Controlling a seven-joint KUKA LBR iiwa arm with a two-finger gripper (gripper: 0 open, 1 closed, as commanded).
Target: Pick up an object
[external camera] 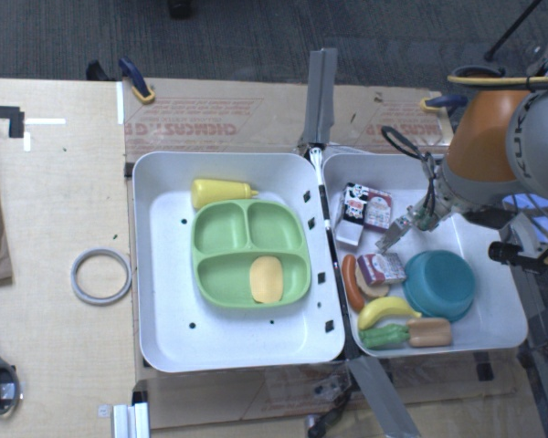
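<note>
Hovering near the right white bin's [507, 331] middle, the two-finger gripper [400, 231], fingers apart and empty, risks clipping the crowded small printed carton [381, 267] sideways.

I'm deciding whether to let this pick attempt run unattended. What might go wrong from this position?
1. The right bin is crowded: the banana, hot dog, blue bowl and small carton lie packed together, so a descent may hit a neighbour or grab two items.
2. The gripper hangs between the carton and the milk box, so it may close on a gap.
</note>
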